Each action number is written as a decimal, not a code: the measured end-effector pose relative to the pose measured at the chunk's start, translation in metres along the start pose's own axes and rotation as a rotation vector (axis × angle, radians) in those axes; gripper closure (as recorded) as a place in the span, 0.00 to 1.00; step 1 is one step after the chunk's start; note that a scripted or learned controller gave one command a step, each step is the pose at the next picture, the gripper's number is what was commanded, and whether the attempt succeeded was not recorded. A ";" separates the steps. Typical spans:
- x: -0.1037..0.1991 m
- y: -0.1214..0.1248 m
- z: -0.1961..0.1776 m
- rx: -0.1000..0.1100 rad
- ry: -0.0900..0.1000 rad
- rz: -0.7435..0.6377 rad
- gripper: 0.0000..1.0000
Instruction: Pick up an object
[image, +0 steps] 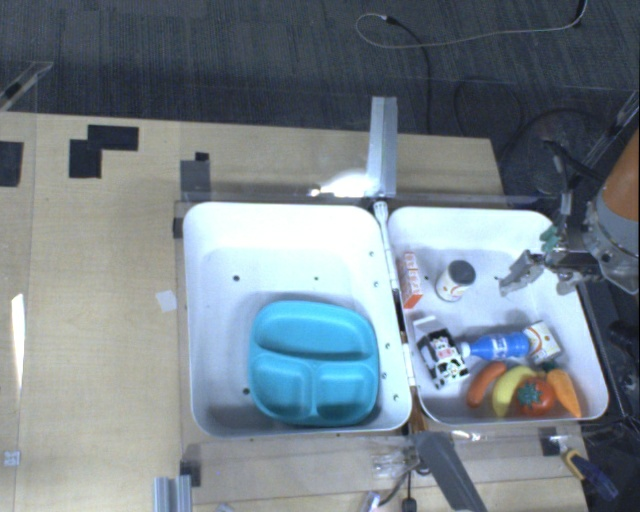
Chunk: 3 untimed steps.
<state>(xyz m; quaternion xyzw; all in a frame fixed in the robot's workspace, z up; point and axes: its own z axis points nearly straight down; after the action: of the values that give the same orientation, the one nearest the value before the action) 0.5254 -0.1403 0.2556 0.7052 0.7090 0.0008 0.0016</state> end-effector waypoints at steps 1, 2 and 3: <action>-0.064 -0.007 0.128 -0.017 -0.008 -0.315 0.00; -0.065 -0.026 0.166 -0.015 -0.007 -0.298 0.00; -0.032 -0.034 0.165 -0.014 -0.007 -0.307 0.00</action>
<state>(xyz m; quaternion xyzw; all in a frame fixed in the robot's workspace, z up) 0.4922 -0.1731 0.0901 0.5886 0.8084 0.0029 0.0089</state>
